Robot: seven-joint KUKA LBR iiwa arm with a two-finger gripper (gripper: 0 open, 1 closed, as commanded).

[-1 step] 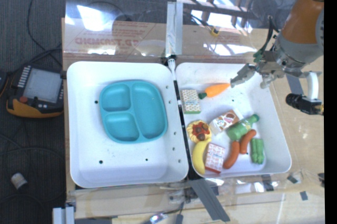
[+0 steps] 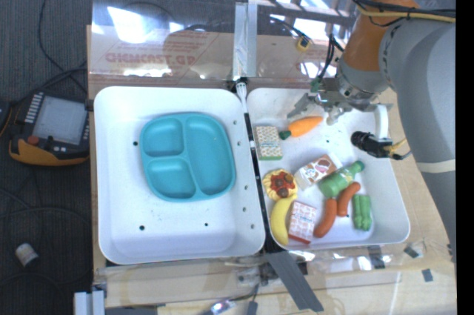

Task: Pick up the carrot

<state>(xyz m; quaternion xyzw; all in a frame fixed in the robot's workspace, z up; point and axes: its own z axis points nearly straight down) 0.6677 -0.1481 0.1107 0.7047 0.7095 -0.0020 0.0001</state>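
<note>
Carrot (image 2: 304,127) lies in the right bin (image 2: 385,228), just below and left of the gripper (image 2: 326,104), nothing clamped on it. Whether the tips are spread or closed, I cannot tell. Sausages (image 2: 333,208) lie well below.

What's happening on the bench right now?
The arm's gripper is low in the right bin, right at the carrot, which lies near the bin's far edge beside a small green-and-white box. The carrot looks to be resting on the bin floor, not lifted. The left bin holds a blue divided plate.
</note>
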